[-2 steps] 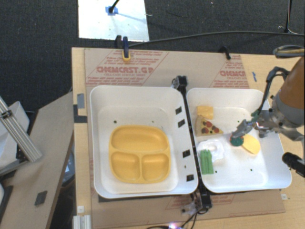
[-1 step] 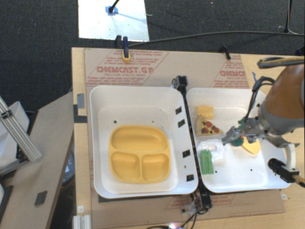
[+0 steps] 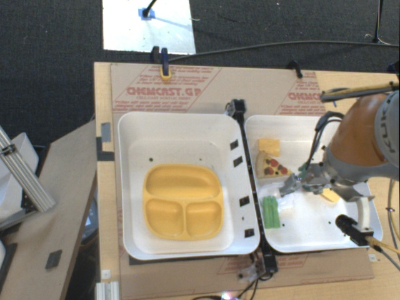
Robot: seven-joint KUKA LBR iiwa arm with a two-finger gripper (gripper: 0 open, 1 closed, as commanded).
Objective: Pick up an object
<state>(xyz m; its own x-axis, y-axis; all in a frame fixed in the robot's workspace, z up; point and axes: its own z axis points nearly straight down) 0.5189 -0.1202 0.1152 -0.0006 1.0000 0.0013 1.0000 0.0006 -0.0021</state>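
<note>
Camera view, gripper point(image 3: 292, 185) blurred, arm point(image 3: 362, 136) hiding bin point(image 3: 300, 245) corner

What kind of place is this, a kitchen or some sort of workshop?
Most likely a robot test bench in a lab, not a kitchen. Two shallow white plastic bins sit on a protective sheet, a grey-and-orange robot arm reaches in, and the slice of pizza looks like a toy.

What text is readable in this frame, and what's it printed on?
"CHEMCAST GP": red print, left side of the protective sheet under the bins.
"CHEMC...": same red print repeated at the sheet's right, cut off by the arm.
Smaller red lines beneath each logo: too blurred to read.
Yellow tray, food pieces, bins: no text I can make out.
</note>
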